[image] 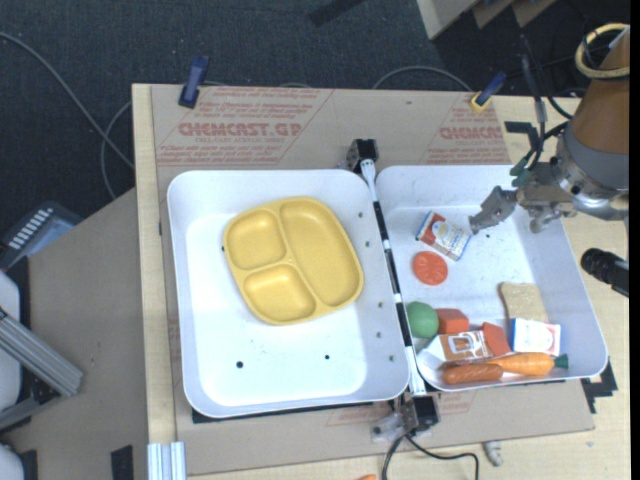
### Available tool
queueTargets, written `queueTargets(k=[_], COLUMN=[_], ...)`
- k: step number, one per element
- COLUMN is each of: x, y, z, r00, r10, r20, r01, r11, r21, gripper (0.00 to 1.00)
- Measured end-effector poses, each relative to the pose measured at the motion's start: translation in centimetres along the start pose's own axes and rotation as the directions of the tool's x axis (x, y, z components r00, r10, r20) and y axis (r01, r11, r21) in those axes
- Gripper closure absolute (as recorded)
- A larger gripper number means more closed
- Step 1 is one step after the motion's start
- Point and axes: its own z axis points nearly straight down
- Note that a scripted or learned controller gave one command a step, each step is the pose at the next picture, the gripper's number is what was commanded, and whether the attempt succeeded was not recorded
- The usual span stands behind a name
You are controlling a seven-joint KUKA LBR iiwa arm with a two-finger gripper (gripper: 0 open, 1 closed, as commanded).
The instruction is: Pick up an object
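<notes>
Camera view: left bin (pixel 200 268) holds a yellow plate (pixel 292 259) with 3 wells. In the right bin (pixel 590 308), a carton (pixel 443 235) lies with its long axis running 10 to 4 o'clock. Gripper (pixel 492 211) hovers at its 2 o'clock; finger spread is unclear.

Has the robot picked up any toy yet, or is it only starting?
Only starting, it seems. Nothing looks picked up: the small carton, red tomato slice, green ball and carrot all lie in the right bin. The hand hovers open above that bin, beside the carton, holding nothing. Grabbing and lifting a toy is left.
</notes>
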Motion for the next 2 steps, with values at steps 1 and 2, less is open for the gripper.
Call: queueTargets(k=[1, 2], x=[3.2, 3.4], y=[3.3, 5.1], z=[5.3, 14.8], r00=[1.0, 1.0], r10=[-0.001, 0.0], r20=[-0.001, 0.002], r01=[0.001, 0.0], r11=[1.0, 1.0], r21=[0.002, -0.007], gripper=[0.0, 0.0])
